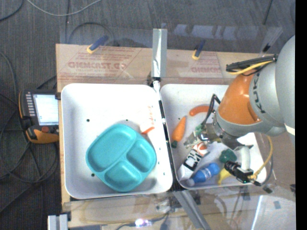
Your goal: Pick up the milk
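Observation:
The milk [194, 158] is a small white carton with a black label. It lies tilted near the front left of the right bin [169, 128]. My gripper [203, 135] hangs just above and behind the carton's upper end, under the arm's orange band [237, 104]. The arm hides much of the gripper. I see nothing held in it.
Around the milk lie a blue bottle [205, 173], an orange carrot [179, 128], a red-orange sausage [199, 110], a green piece [227, 155] and a yellow piece [224, 177]. In the left bin [76, 109] are a teal divided plate [122, 157] and a small orange scrap [147, 130].

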You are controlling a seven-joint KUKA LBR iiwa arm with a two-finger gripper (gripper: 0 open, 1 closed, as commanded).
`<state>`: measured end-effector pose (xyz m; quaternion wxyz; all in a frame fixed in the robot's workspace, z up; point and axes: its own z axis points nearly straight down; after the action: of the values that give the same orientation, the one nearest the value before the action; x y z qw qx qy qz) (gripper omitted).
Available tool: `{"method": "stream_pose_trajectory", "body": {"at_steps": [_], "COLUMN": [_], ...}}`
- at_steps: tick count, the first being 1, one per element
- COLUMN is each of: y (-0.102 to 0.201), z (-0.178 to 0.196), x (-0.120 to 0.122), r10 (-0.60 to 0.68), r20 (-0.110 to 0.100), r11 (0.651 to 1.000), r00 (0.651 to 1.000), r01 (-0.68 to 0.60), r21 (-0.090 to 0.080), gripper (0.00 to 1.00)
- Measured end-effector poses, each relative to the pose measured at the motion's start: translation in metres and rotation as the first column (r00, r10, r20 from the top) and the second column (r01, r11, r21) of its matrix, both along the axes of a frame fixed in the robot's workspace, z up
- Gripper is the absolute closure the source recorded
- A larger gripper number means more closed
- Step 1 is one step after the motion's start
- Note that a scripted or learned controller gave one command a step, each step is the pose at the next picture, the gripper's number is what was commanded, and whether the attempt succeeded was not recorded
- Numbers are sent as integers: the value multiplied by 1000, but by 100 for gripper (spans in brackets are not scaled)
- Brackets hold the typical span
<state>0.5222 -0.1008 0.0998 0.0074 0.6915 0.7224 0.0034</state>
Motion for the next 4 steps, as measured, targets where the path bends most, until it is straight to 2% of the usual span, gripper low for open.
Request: {"method": "stream_pose_trajectory", "body": {"at_steps": [1,2,3,4], "y": [74,171,219,169], "z": [126,110,106,111], "x": [16,18,81,76], "r10": [39,132,72,182], "r20": [-17,-20,-20,-19], "r11": [999,991,997,983], "r00": [999,991,997,983], "r01": [-39,-132,-72,-182], "r21": [3,4,1,1], "gripper": [100,100,100,100]}}
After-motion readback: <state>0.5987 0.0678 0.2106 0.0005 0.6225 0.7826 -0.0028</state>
